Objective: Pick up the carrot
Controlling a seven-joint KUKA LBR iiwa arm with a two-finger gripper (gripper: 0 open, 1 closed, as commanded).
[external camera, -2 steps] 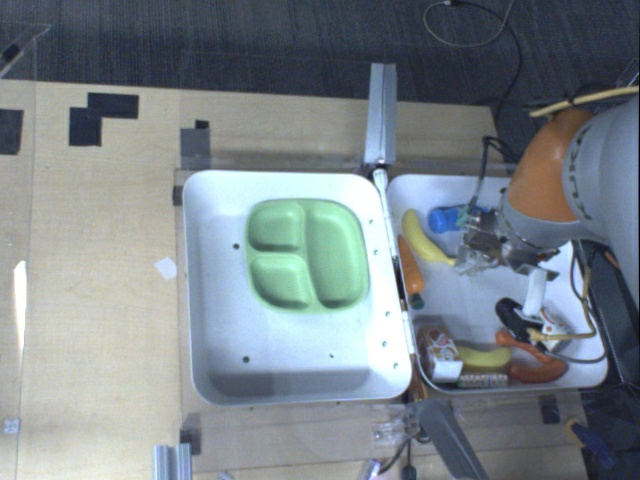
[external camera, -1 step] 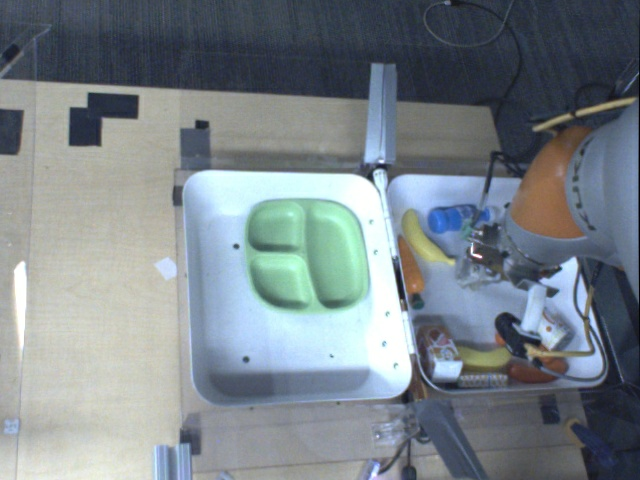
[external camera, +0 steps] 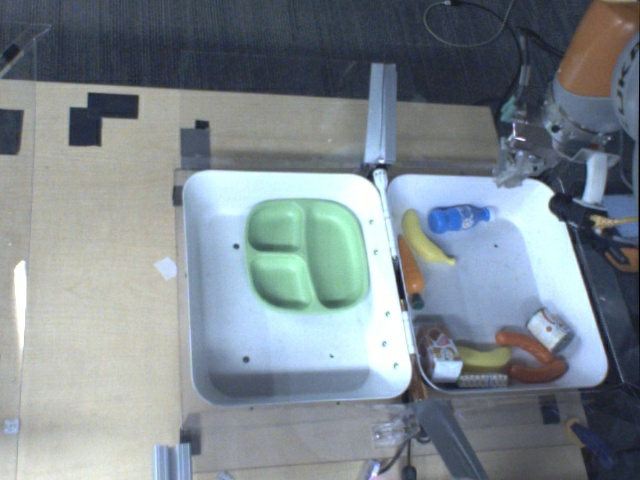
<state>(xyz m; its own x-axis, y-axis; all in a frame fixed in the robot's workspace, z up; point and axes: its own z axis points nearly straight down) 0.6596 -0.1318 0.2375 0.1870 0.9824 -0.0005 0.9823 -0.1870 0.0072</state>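
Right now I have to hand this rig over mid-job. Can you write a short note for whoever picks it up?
Claw: above the far right corner of the right bin, away from the carrot, with nothing seen between its fingers.
Carrot: lying in the right bin against its left wall, lengthwise along the wall, beside the banana. The blue bottle sits further back.
Left bin: holds the green divided tray.
Done: nothing yet; the carrot is not picked up.
Left: bring the claw across to the left wall, grasp the carrot and lift. The wall and banana are close, so the approach may be tight.
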